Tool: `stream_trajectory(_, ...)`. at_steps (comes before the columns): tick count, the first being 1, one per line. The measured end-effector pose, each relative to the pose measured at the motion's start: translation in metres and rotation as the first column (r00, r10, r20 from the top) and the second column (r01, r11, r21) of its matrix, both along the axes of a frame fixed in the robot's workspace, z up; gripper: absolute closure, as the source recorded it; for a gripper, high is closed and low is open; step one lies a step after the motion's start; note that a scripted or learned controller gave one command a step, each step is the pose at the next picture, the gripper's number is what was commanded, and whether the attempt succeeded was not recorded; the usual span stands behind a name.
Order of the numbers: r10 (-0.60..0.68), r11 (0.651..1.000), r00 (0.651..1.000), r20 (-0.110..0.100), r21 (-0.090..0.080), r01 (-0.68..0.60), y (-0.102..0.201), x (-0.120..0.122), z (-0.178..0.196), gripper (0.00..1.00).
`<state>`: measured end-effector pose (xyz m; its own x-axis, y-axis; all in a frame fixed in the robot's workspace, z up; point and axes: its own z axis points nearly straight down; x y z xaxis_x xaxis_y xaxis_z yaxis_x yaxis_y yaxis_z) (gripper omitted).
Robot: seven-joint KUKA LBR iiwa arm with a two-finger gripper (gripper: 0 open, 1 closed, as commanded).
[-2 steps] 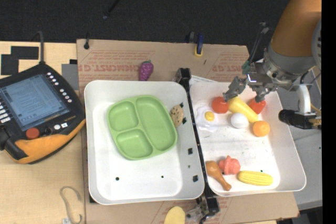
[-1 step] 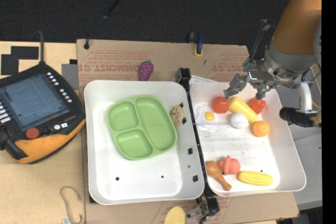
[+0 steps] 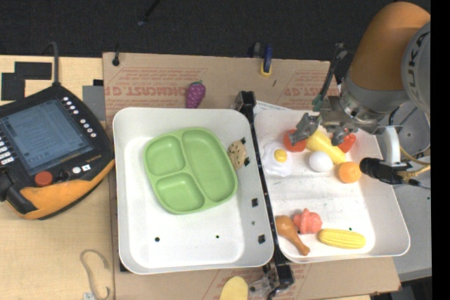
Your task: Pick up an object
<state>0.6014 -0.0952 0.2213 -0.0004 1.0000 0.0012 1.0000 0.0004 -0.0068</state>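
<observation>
Robot gripper point(image 3: 325, 128) hangs low over the right bin point(image 3: 394, 239), at a yellow toy point(image 3: 322, 144) among the red, white and orange ones. Finger state: cannot tell. A centred, straight descent would likely grip best.

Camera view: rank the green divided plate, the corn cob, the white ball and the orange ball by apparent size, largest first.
1. green divided plate
2. corn cob
3. white ball and orange ball: too alike to rank.

robot lab: teach pendant point(image 3: 49, 144), cardboard-lined bench point(image 3: 211, 81).
</observation>
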Motion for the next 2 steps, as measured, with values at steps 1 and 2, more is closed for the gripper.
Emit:
stream_trajectory(1,-0.001,1.0,1.0,-0.002,0.0,0.001,-0.008,-0.005,-0.056,0.0)
stream_trajectory(2,0.0,1.0,1.0,-0.001,0.0,0.0,-0.009,-0.011,-0.102,0.0)
